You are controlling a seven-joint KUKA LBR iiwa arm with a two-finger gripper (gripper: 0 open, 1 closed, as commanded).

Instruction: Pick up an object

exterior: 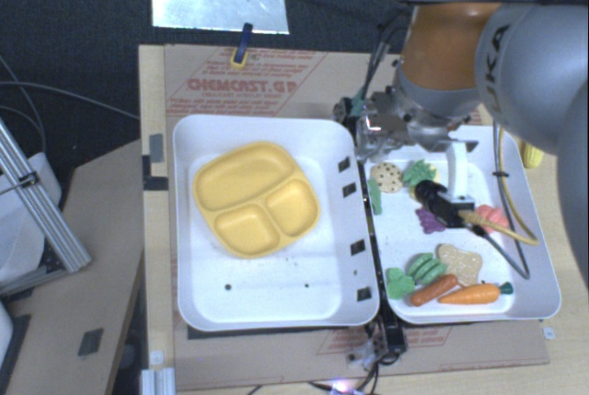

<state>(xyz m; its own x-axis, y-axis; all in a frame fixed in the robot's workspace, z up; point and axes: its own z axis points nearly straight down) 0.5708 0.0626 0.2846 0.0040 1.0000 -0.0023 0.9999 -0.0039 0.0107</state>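
The gripper (pixel 379 143) hangs over the 11 o'clock corner of the right bin (pixel 540 255); whether it is open or closed cannot be told. Just beside it, toward 6 o'clock, lies a round tan cookie (pixel 387 176) dotted with dark chips. Near the bin's 6 o'clock edge an orange carrot (pixel 469 295) lies flat, its long axis running 9 to 3 o'clock, with the green top pointing to 3. At its narrow tip a redder orange stick (pixel 431 290) slants from 8 to 2 o'clock. The left bin (pixel 198 292) holds a yellow divided plate (pixel 253 198).
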